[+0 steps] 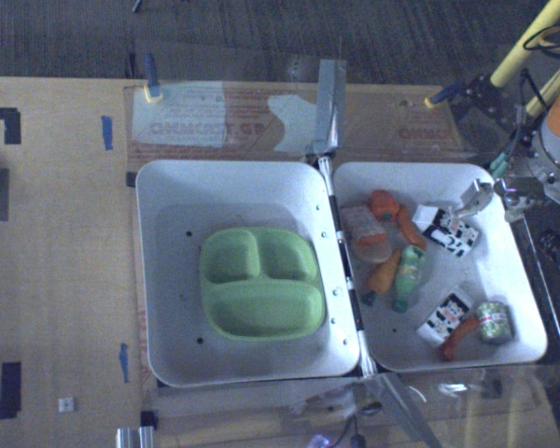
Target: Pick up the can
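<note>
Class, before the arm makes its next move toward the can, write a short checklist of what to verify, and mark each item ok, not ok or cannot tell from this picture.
1. Small round can with a green-patterned label is in view, in the near right corner of the right white bin: ok.
2. Can free of neighbours: not ok, a red sausage-shaped toy lies against it.
3. Metal two-finger gripper is above the can: not ok, it sits at the bin's far right, over a black-and-white patterned block.
4. Finger opening: cannot tell.
5. Green divided plate in the left bin is out of the path: ok.
</note>
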You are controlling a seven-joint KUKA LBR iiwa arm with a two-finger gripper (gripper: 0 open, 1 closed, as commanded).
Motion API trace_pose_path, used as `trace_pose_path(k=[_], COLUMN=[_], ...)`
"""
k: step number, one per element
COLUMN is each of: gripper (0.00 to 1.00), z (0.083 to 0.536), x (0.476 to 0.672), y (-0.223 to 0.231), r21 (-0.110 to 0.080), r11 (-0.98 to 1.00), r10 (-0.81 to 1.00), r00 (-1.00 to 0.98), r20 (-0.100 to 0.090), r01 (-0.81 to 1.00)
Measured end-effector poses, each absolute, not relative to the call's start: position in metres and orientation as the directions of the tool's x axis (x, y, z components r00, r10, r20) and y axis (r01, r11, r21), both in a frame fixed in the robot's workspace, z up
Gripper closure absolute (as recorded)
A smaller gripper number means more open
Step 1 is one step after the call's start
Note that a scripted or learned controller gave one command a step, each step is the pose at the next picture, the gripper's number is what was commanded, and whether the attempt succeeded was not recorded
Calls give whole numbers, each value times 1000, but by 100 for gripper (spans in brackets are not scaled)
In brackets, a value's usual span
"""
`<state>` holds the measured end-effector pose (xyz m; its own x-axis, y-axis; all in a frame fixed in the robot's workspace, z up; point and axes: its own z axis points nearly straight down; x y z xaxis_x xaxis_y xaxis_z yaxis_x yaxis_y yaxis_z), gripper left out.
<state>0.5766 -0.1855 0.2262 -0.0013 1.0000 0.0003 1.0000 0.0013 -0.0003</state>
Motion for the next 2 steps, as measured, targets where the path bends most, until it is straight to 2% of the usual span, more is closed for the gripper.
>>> trace_pose_path(k=[1,2], gripper=[0,100], z=[97,107], x=[582,582], y=[-212,-214], r21=[6,7], r11=[-17,-18], r10=[1000,1000], r00=[17,18], r20=[8,3], r01=[1000,1000])
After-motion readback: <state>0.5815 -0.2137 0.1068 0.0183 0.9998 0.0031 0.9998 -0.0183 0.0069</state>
